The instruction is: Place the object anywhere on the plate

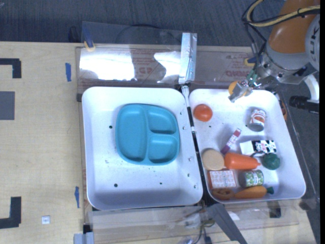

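Pale wooden tabletop point(35, 151) with 2 white bins at centre frame; dark carpet point(127, 4) along the top. Blue plate point(147, 134) in the left bin point(101, 187). Jaws point(238, 90), upper right over the right bin point(292, 177), pinching a small yellow-orange object point(234, 87)

Scanning for print now, and nothing reads cleanly. The brown cardboard strip point(231, 60) behind the right white bin point(292, 151) carries faint reddish lettering, too blurred to make out. The small red-and-white printed box point(222, 178) in that bin shows rows of marks, unreadable. The little can with the red-and-white label point(257, 119) and the green-labelled jar point(252, 178) both show label graphics, but no legible words or numbers.
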You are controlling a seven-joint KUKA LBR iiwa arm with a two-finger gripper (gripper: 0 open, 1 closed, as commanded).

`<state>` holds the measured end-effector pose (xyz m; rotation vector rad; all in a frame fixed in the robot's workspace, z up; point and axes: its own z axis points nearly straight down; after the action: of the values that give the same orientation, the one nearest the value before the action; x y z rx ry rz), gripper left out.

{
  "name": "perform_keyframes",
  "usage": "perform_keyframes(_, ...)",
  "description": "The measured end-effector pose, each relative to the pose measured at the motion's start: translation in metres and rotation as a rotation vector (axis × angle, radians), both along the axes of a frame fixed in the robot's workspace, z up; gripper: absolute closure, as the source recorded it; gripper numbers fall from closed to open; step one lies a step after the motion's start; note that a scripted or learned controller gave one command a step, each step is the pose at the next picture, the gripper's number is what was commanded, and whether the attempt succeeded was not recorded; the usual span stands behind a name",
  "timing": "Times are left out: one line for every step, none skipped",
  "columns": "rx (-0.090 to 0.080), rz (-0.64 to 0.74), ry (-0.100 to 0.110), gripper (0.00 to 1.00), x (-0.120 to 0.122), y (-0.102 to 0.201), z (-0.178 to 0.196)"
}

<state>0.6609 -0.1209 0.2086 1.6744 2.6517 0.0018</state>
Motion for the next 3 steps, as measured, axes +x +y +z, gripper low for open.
perform_keyframes(0.004, 0.118, 0.007, 1.0, -0.019, 0.083, -0.024)
perform_keyframes(0.001, 0.108, 0.0, 1.0, -0.001, 0.156, -0.023)
perform_keyframes(0.005, -0.011, 0.008, 1.0, -0.031, 0.234, -0.022)
